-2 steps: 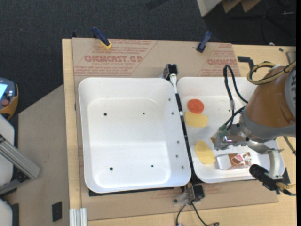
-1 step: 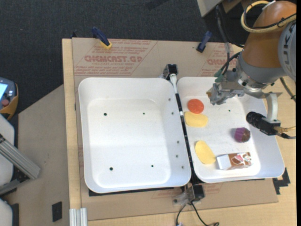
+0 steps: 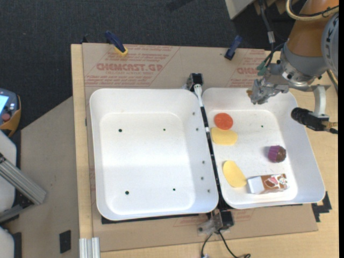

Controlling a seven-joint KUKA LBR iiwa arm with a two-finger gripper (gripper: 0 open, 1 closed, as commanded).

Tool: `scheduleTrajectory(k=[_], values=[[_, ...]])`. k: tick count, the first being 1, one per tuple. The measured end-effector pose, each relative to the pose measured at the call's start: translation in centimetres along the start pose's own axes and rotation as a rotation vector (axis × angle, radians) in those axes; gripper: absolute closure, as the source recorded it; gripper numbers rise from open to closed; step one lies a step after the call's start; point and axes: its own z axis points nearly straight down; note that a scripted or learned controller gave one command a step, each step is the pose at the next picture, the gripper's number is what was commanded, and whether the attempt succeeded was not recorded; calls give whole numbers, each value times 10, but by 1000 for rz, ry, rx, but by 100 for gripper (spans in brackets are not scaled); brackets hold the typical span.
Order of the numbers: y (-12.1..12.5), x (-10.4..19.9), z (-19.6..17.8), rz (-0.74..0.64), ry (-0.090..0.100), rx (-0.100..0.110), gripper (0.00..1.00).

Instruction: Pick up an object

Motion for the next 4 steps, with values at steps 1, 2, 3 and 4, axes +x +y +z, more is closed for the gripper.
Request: scheduleTrajectory(k=[1,2,3,4], values=[[35,92,-4,-11,7,0,100],[33,164,-17,-10,7,2,100],[-19,218,-234,-9,9,-13,100],[-67,253,-324,-9,9,-6,100]])
